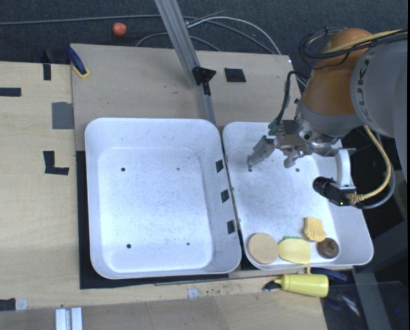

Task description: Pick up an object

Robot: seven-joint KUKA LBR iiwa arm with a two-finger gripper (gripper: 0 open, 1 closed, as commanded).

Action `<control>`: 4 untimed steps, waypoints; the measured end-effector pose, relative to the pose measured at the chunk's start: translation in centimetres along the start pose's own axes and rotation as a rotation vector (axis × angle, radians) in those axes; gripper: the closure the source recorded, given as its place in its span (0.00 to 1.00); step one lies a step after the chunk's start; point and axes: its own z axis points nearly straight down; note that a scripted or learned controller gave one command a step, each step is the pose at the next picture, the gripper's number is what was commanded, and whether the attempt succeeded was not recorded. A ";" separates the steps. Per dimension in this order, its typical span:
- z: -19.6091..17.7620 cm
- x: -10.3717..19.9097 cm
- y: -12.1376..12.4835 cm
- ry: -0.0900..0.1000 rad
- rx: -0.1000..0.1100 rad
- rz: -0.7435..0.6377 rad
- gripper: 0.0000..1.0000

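From my remote station I see the grey arm (369, 81), its orange band (335, 74) bright above the wrist, reaching in from the right over the right bin (259, 139). The gripper (273, 158) hangs over the far half of that bin with its two fingers (258, 155) spread well apart, nothing between them, tips pointing down at bare white floor.

The objects I could pick sit clustered along the near edge of the same bin, well apart from the gripper: a round tan disc (263, 248), a pale yellow rounded piece (294, 251) touching its right side, a small brown round item (327, 248) just right of that, and an orange-yellow chunk (314, 229) just behind them.

The left bin (95, 143) lies beside the right one, their rims touching. A yellow cylinder-shaped item (305, 284) rests on the bench just outside the right bin's near rim. A slanted metal pole (184, 47) crosses the bench behind the bins, and a small orange ball (119, 28) sits on the dark floor at the far left.
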 end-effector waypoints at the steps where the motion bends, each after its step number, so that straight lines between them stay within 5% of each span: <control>1: -11.2 -0.7 3.8 -0.001 -0.011 0.002 0.00; 2: -7.7 5.2 1.2 0.000 -0.001 -0.002 0.00; 3: -12.7 6.2 6.9 -0.001 -0.007 0.001 0.00; 4: -13.5 6.2 6.9 -0.001 -0.003 0.001 1.00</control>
